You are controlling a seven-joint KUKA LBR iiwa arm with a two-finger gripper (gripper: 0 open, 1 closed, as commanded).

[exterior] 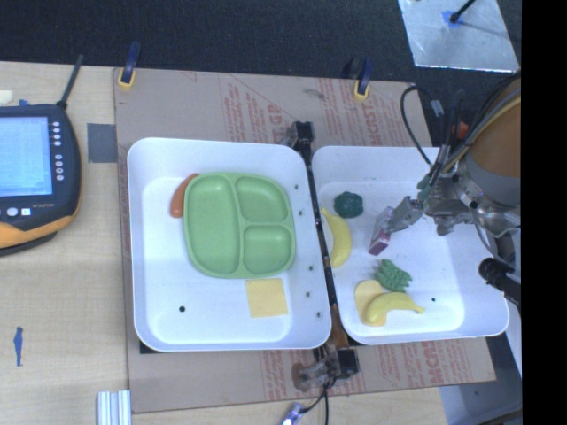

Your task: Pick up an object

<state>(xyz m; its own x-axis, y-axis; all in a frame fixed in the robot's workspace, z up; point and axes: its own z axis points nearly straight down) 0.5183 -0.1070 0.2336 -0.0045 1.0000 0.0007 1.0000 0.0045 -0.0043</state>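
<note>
Tabletop: pale wood tabletop [62,299] under a brown cardboard sheet [221,104], dark floor beyond; a handheld control pendant with a lit screen [31,171] lies at the far left.
Left bin: shallow white plastic bin [146,264] carrying a green three-compartment plastic plate [239,224], an orange sausage-shaped toy [180,197] tucked against the plate's 9 o'clock edge, and a flat pale-yellow square [267,297] just off the plate's 6 o'clock edge.
Right bin: second shallow white bin [443,321], its left wall touching the first bin.
Things in the right bin: a pale-yellow curved banana-like piece [338,237] along the left wall, a dark teal rounded lump [349,204] beside it, a small green leafy toy [392,277] mid-bin, and a yellow toy banana [385,306] near the front wall.
Gripper: gripper [383,240] reaching in from 3 o'clock, tilted down toward 8 o'clock.
Fingers: I cannot tell whether they are parted or closed; nothing is visibly between them.
Key relation: the green leafy toy lies just beside the tip, at about 5 o'clock from it; its spread runs roughly 10 to 4 o'clock.
Room: bare bin floor shows around the tip toward 9 and 12 o'clock; the yellow banana crowds the leafy toy at 6 o'clock, so I judge an approach from above safest.
</note>
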